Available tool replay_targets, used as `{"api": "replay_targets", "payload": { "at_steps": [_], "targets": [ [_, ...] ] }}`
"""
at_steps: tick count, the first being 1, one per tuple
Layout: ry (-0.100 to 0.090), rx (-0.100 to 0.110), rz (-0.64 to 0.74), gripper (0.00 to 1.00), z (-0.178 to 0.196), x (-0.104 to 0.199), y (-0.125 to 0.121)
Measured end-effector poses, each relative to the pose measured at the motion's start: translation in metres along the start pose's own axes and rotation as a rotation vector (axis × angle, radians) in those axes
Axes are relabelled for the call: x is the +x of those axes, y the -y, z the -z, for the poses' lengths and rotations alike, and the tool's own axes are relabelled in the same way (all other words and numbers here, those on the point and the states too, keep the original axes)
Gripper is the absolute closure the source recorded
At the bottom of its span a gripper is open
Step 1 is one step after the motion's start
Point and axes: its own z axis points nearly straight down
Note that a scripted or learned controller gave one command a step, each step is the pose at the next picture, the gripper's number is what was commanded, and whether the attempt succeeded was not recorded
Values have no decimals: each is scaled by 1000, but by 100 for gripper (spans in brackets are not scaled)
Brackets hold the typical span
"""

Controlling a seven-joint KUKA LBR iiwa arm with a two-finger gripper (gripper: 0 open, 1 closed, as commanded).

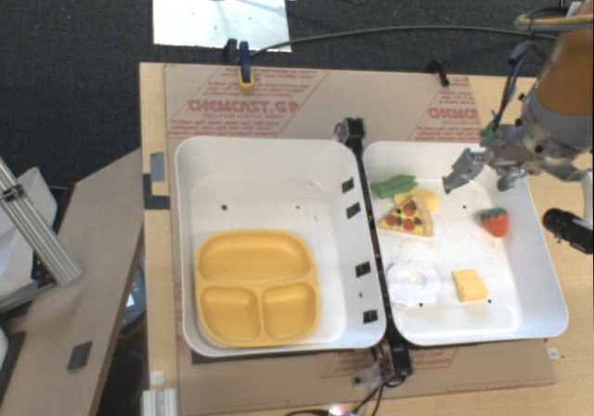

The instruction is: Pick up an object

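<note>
My gripper [484,176] hangs over the back of the right bin [548,312], fingers spread open with nothing between them. In that bin lie a green piece [393,185], a pizza slice [408,217] with a yellow piece [425,200] touching it, a red strawberry [494,221], a yellow cheese block [470,285] and a clear round lid-like thing [412,281]. The strawberry sits just in front of the gripper. The green piece and pizza slice lie to its left.
The left bin [200,173] holds a yellow divided plate [257,286] at its front. A black divider with clips [364,228] runs between the bins. A cable [390,33] arcs over the back of the bench.
</note>
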Motion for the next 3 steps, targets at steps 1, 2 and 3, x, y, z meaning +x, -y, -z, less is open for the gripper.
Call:
{"api": "replay_targets", "payload": {
  "at_steps": [1, 2, 3],
  "targets": [
    [1, -10, 2, 0, 5, 0, -2],
    [1, -7, 0, 0, -36, 1, -2],
    [1, -6, -1, 0, -78, 2, -2]
  ]
}}
